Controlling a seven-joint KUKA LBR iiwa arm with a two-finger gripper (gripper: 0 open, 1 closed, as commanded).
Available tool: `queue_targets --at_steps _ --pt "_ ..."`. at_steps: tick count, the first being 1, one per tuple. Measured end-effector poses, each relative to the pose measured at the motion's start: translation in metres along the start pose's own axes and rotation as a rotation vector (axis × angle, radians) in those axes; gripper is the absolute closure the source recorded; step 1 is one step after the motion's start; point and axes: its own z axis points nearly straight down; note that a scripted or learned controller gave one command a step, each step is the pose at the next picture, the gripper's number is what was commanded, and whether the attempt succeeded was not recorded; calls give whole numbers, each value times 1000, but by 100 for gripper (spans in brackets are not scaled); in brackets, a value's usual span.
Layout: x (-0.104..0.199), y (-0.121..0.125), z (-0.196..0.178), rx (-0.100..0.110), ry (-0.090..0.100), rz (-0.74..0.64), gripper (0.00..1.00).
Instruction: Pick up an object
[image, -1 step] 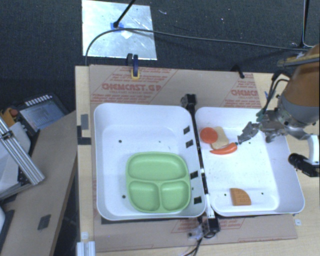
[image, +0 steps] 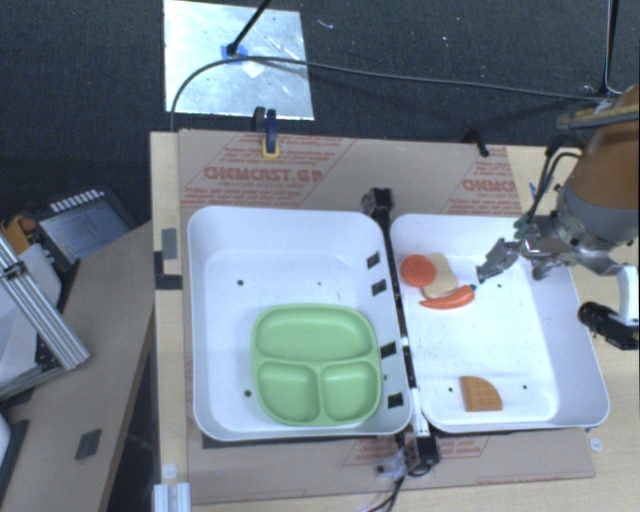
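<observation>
In the right bin (image: 570, 330) lie a round orange-red piece (image: 417, 268), a pale beige slice (image: 441, 277) touching it, and a curved red pepper (image: 447, 298) just below them. A brown bread-like wedge (image: 481, 394) rests near the bin's front wall. My gripper (image: 492, 266) hangs over the right bin, coming in from the right, with its tip just right of the pepper's end and nothing visibly held.
The left bin (image: 215, 300) holds a green divided plate (image: 315, 362) toward its front. Black clips (image: 378, 203) sit along the seam between the bins. A yellow clamp (image: 270, 135) stands at the bench's back edge, and cables run overhead.
</observation>
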Motion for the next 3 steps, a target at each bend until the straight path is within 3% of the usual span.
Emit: queue_targets --at_steps 3 --pt "-10 4 141 5 2 2 0"
